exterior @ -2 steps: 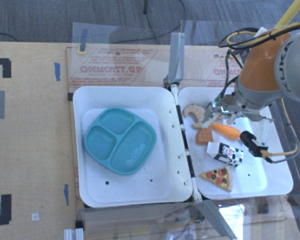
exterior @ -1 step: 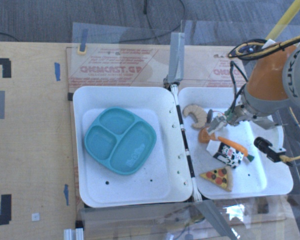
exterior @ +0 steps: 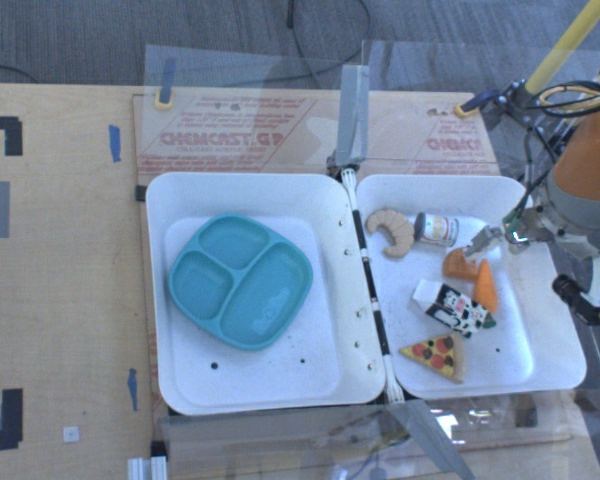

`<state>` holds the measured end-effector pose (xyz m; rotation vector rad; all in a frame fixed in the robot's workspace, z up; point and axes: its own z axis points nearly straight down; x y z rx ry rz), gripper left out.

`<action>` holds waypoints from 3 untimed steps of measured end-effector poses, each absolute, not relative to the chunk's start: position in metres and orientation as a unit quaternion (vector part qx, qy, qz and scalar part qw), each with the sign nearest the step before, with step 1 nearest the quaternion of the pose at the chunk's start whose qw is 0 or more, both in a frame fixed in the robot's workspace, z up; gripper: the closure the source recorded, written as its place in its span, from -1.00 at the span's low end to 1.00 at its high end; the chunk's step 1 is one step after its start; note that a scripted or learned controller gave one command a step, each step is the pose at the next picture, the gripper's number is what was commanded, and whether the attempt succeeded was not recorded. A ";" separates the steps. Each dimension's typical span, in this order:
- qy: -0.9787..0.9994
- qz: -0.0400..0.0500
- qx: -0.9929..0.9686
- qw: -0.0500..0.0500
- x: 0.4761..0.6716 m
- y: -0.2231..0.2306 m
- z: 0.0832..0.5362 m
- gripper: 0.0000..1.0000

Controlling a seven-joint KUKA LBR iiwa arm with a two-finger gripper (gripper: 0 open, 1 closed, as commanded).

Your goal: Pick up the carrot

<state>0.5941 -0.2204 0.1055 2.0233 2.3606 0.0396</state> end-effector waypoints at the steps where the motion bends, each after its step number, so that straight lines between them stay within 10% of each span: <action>1: 0.796 0.008 0.604 0.023 0.576 -0.198 0.106 -1.00; 3: 0.994 -0.001 0.111 0.026 0.586 -0.165 0.108 -1.00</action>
